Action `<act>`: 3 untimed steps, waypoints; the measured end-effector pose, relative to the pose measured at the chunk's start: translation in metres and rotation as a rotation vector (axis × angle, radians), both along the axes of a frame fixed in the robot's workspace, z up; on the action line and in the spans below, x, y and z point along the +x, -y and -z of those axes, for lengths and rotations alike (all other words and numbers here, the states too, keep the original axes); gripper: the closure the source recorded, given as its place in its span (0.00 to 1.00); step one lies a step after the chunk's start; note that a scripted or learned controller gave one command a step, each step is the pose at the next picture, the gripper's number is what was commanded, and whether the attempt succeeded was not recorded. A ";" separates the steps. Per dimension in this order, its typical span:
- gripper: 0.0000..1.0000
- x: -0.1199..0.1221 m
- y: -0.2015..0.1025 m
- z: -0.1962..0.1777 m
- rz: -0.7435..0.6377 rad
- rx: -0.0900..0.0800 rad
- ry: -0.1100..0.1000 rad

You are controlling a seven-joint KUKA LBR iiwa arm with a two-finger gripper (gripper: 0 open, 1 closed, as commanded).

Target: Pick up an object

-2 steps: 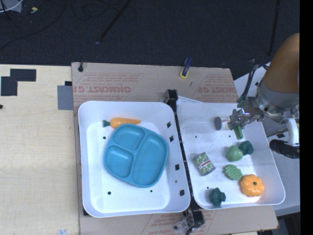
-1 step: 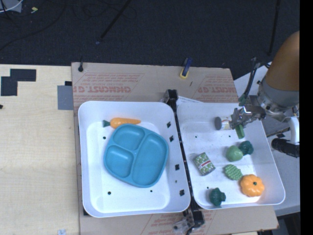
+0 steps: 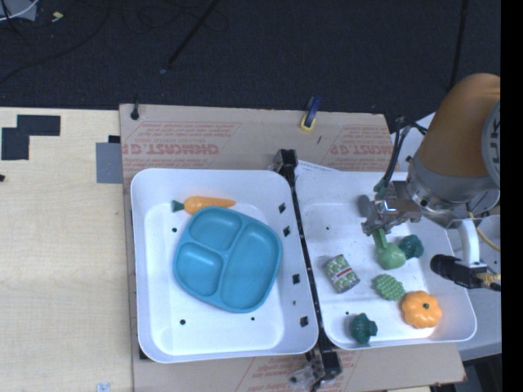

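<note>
Under the gripper (image 3: 382,219), in the right white bin (image 3: 327,317): light-green pear-shaped toy vegetable (image 3: 389,251), long axis running up-left, stalk toward the fingers. Cannot tell finger opening or any hold. Could roll aside against the dark-green toy (image 3: 411,246) just beside.

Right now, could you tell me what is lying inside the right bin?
The right bin holds a toy pumpkin, a green ridged toy, a small green packet, a dark green toy and a light green vegetable below the gripper. The arm covers the bin's far right corner.
</note>
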State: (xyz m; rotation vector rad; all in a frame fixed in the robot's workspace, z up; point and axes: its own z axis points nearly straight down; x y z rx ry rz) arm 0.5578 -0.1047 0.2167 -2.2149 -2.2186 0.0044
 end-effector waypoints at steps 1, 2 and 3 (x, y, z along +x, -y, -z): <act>1.00 -0.026 -0.052 -0.002 -0.001 0.000 0.001; 1.00 -0.029 -0.058 -0.007 0.000 -0.001 0.003; 1.00 -0.035 -0.052 -0.017 0.002 -0.002 0.005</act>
